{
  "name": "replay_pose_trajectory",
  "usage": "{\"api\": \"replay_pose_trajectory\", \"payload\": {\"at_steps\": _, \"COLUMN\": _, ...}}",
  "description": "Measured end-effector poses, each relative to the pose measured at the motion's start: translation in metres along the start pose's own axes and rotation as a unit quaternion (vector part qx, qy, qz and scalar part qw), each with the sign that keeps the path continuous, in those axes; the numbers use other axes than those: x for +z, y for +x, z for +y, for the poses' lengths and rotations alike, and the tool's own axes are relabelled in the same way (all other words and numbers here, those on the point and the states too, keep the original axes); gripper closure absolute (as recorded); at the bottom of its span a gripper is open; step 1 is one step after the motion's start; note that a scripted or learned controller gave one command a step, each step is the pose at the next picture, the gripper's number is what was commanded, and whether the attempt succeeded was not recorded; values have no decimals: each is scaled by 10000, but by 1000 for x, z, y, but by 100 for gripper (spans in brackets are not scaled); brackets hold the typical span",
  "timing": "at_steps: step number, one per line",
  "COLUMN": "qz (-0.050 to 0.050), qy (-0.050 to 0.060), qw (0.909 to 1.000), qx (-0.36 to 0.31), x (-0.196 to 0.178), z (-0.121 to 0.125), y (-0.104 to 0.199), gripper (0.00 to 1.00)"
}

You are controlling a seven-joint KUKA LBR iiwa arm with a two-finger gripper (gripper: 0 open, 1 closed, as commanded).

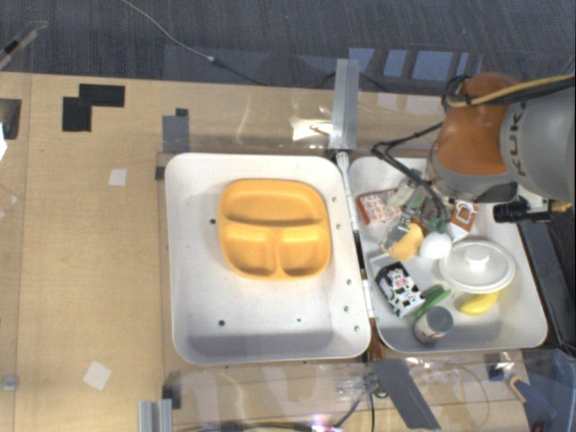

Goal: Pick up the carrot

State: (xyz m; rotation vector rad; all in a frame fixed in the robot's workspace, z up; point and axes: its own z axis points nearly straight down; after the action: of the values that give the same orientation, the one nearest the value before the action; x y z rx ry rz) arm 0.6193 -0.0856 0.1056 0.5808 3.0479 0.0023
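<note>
the claw (416, 207) hangs low in the right bin (522, 336); whether it is spread or pinching, i cannot tell. the carrot (407, 241) lies just below it.

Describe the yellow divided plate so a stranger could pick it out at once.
Start at the two white bins side by side and take the left bin, the one away from the arm. The yellow divided plate lies in its middle. It has one long compartment above two smaller ones, unlike the cluttered small items in the right bin.
</note>
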Motion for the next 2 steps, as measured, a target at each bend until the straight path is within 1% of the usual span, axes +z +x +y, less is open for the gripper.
{"api": "replay_pose_trajectory", "payload": {"at_steps": 1, "qz": -81, "qy": -49, "qw": 9954, "qx": 950, "x": 0, "z": -5, "y": 24, "gripper": 0}}
{"api": "replay_pose_trajectory", "payload": {"at_steps": 2, "qz": -24, "qy": -47, "qw": 9859, "qx": 1670, "x": 0, "z": -4, "y": 13, "gripper": 0}}
